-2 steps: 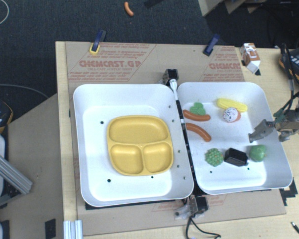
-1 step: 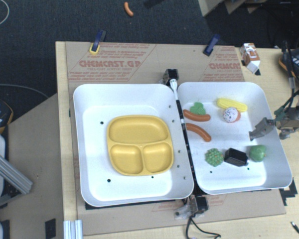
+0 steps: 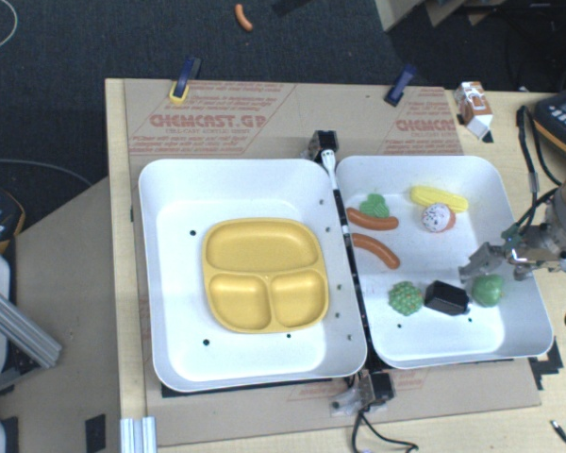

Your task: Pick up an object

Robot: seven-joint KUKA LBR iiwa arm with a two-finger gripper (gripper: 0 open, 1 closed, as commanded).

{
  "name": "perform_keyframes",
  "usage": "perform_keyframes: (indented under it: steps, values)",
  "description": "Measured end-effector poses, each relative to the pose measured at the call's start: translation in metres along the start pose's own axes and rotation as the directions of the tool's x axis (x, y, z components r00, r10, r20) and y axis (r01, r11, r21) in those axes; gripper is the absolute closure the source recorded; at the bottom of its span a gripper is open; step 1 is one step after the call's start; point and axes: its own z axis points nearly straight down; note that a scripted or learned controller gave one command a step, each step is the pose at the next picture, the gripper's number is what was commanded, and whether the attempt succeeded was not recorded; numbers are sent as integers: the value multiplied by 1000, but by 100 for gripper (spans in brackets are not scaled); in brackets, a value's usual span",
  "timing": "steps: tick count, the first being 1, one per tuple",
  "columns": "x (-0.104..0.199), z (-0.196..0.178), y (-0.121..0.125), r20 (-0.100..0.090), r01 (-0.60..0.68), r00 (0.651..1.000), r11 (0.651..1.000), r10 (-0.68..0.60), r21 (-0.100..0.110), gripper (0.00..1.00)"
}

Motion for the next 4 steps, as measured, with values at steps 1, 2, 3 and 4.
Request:
perform_keyframes:
  steps: [1,2,3,4]
  values:
    - [11,56,-2,-1,2,1000,1000,-2,1,0]
    - [12,110,-4,-1,1,1000,1000,-1,0,0]
    - [11,97,-2,3,-1,1000,1000,1,-7,100]
    - [11,54,-1,6,2,1000,1000,-2,-12,100]
